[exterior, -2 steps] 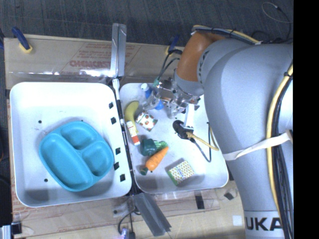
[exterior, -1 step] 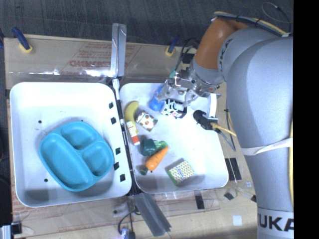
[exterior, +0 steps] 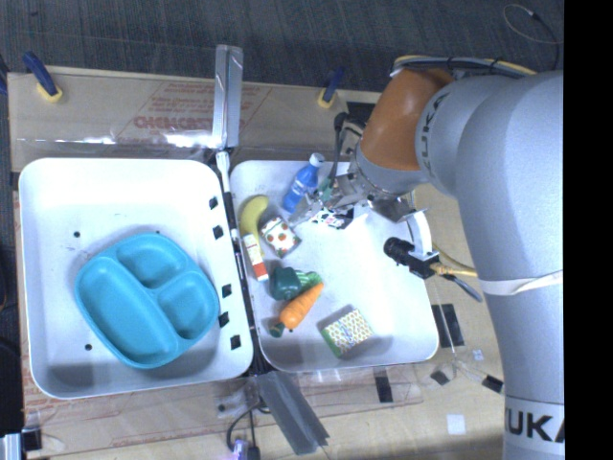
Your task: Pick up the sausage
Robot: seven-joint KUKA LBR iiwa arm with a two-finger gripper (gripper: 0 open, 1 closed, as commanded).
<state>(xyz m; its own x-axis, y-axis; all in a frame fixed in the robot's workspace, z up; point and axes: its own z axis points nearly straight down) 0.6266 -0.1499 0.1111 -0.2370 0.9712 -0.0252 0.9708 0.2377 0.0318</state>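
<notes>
In the right bin (exterior: 402, 348), nearest me, I see a patterned block (exterior: 347, 331), then the carrot (exterior: 301, 305). The sausage (exterior: 254, 256) lies along the left wall, probably awkward to grip. The gripper (exterior: 330, 197) hovers by the far edge beside the bottle (exterior: 301, 189); grip I cannot tell.

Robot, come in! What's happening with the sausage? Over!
Two-finger gripper low at right bin's far edge. Small red-and-white sausage lies untouched by the divider. Yellow banana crowds it.
</notes>
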